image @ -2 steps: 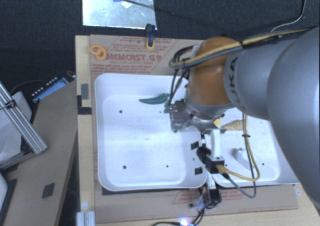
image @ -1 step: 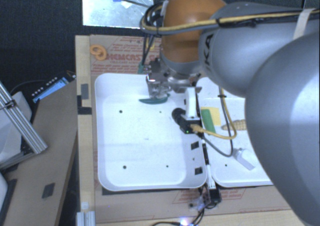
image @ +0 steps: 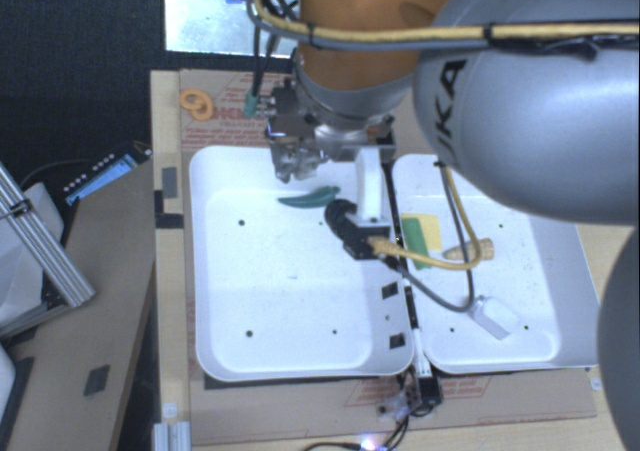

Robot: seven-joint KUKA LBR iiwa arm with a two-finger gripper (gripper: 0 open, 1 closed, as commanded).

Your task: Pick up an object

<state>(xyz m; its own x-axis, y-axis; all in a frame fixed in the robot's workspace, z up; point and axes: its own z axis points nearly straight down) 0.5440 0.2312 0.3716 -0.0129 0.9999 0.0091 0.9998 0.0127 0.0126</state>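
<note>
one fixed camera above the bench [image: 120,359] looks down aslant, close, on both bins [image: 290,329].

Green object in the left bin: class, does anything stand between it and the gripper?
Nothing visible does. The gripper sits right beside the green object, over its far left end, in the left bin.

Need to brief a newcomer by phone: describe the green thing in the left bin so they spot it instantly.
Find the left white bin of the two. Near its far edge, just below the gripper, lies a slim, curved, dark green piece, pointed like a leaf. It alone is dark green.
</note>
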